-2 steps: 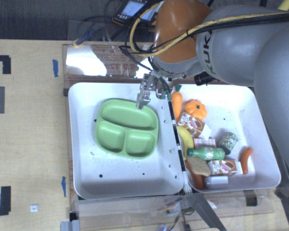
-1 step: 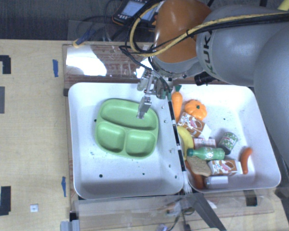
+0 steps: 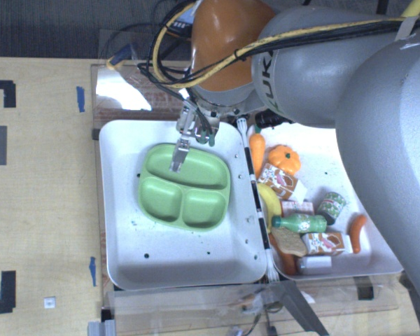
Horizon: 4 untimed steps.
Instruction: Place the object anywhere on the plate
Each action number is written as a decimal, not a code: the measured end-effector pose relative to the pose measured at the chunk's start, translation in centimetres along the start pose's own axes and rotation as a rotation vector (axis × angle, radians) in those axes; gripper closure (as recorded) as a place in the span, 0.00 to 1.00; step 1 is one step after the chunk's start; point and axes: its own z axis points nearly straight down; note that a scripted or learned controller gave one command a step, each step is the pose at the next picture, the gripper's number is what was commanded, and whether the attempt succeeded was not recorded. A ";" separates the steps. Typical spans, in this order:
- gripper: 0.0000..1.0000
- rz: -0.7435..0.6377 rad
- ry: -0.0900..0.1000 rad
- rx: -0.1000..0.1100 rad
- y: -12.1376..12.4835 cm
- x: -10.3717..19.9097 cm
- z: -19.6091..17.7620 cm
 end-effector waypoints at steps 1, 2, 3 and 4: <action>0.00 0.077 0.004 0.004 -13.7 -1.6 -2.0; 1.00 0.080 0.001 0.001 -13.6 -1.8 -2.9; 1.00 -0.032 0.005 0.003 -4.0 2.0 -1.5; 0.00 -0.032 0.005 0.002 -4.0 2.0 -1.5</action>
